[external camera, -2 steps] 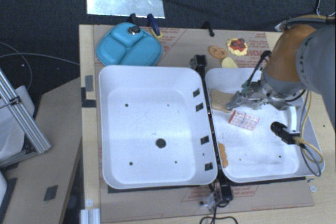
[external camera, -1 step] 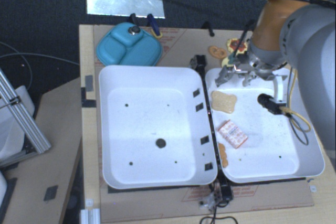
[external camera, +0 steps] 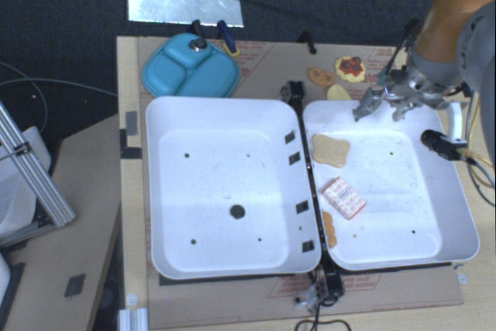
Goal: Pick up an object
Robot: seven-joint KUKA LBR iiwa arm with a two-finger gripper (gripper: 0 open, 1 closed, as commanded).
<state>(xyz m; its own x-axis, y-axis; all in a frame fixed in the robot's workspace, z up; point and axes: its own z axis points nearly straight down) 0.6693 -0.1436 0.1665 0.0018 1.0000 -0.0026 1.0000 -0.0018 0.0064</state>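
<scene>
Two white bins (external camera: 225,108) on a cardboard-topped bench (external camera: 263,58).
The gripper (external camera: 384,108) hangs above the right bin's far rim, fingers spread, holding nothing.

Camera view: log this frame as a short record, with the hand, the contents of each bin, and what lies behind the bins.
hand: above the right bin's far edge, fingers apart, nothing between them
right bin: tan bread slice, red-and-white packet, small tan piece by the divider
left bin: small dark round object
behind bins: blue divided plate, toy pizza
</scene>
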